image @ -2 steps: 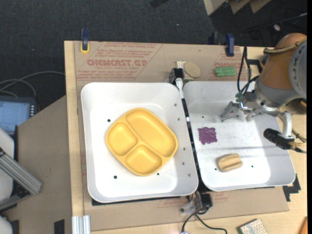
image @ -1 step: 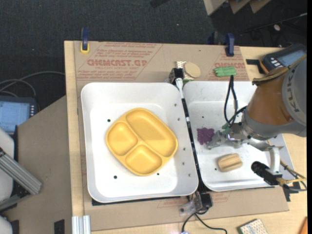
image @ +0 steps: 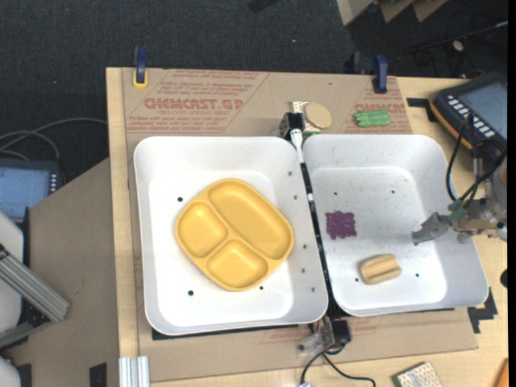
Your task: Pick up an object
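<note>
Tan block in right bin, hand low beside it, grip state unclear.

Surface: brown sheet with red lettering behind bins. Blue clamp at its far left edge, second blue clamp at far right. Green item near second clamp. Tan disc beside green item.

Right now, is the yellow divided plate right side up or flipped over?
Right side up: the yellow divided plate shows its three hollow compartments facing up in the left bin.
</note>
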Action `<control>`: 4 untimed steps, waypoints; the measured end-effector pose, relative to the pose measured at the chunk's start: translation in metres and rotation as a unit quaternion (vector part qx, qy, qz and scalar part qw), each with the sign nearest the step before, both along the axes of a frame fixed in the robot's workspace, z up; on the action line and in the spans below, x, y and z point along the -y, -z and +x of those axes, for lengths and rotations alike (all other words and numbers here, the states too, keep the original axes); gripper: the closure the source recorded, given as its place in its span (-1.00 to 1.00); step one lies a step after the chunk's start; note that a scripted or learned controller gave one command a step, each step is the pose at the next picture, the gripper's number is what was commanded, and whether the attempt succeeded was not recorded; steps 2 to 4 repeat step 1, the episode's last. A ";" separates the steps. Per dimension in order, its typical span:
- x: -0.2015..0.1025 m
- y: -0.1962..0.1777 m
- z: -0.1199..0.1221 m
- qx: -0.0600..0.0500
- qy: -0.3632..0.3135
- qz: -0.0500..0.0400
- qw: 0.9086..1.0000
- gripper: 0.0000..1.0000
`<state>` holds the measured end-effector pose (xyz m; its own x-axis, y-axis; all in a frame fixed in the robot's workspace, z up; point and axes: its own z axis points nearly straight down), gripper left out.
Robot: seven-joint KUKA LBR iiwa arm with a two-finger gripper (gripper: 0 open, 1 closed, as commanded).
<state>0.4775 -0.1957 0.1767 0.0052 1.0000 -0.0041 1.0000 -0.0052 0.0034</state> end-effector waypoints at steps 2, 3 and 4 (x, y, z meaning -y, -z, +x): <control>-0.047 0.050 0.066 0.001 -0.005 0.001 1.000 -1.00; -0.047 0.050 0.066 0.001 -0.005 0.001 1.000 -1.00; -0.047 0.050 0.066 0.001 -0.005 0.001 1.000 -1.00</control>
